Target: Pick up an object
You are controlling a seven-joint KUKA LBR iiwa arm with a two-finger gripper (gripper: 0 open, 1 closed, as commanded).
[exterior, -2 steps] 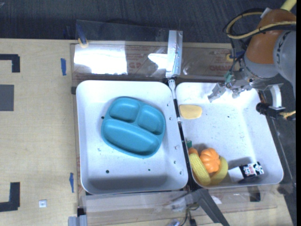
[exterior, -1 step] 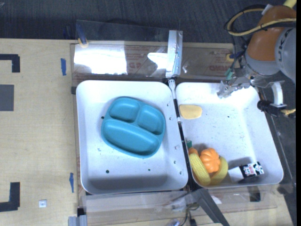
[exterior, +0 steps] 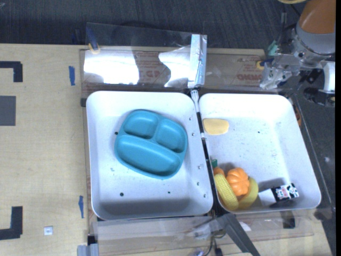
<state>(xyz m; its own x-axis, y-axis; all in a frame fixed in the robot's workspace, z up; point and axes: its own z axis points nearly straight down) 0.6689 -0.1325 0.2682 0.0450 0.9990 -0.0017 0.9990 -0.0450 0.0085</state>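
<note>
gripper [exterior: 273, 74] parked above right bin's [exterior: 266, 143] far right corner; finger state cannot be told. holds nothing visible. pumpkin [exterior: 238, 181], corn [exterior: 226, 191] at near edge.

A blue divided tray [exterior: 152, 149] is seen lying in the left bin [exterior: 101, 196]. In the right bin [exterior: 266, 111], a pale yellow piece [exterior: 216, 126] is found by the left wall, while an orange pumpkin [exterior: 238, 180], corn [exterior: 225, 192] and a small black-and-white object [exterior: 285, 193] are gathered along the near edge. The gripper [exterior: 274, 73] is held beyond the far right corner.
</note>
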